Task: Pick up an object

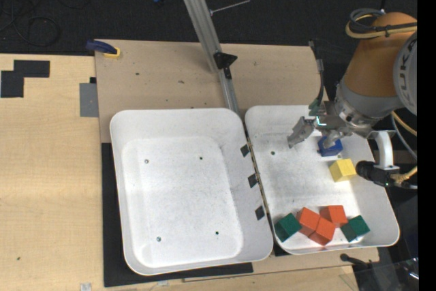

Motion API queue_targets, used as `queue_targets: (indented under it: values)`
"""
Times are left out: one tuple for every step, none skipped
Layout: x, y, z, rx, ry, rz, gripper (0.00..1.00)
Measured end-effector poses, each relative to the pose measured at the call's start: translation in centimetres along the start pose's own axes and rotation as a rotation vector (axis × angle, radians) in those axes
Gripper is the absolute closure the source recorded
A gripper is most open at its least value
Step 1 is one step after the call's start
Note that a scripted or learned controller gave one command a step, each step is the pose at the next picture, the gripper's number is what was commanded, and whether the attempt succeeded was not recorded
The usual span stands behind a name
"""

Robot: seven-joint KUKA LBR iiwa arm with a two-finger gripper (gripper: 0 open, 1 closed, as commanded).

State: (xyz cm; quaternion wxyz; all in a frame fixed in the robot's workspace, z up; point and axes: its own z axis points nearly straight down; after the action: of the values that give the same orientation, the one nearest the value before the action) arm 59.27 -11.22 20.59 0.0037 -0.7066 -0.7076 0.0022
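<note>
Overhead, the gripper [315, 135] hangs low in the right bin [286, 177] with its fingers spread wide, gripping nothing. A blue block [331, 146] sits just beside one finger, a yellow block [343, 170] close below it. Orange blocks [321, 222] and green blocks [355, 227] cluster along the bin's near edge.

We see the objects gathered in the right bin [286, 120]: a blue block [330, 145] near its far right edge, and a yellow cube [343, 170] just beside it toward the near side, tilted a little. Along the bin's near edge lies a tight cluster: a dark green block [287, 225] at the left, two orange-red blocks [312, 221] [334, 215] touching in the middle, and another green block [355, 227] at the right, toward the near right corner.
</note>
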Motion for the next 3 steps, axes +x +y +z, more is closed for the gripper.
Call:
queue_targets:
  values:
    - [-0.1, 0.1, -0.2, -0.005, -0.001, 0.002, 0.0]
    - [0.1, -0.4, 6.2, 0.002, 0.0, 0.002, 0.0]
    - [0.2, -0.4, 11.4, -0.005, -0.001, 0.004, 0.0]
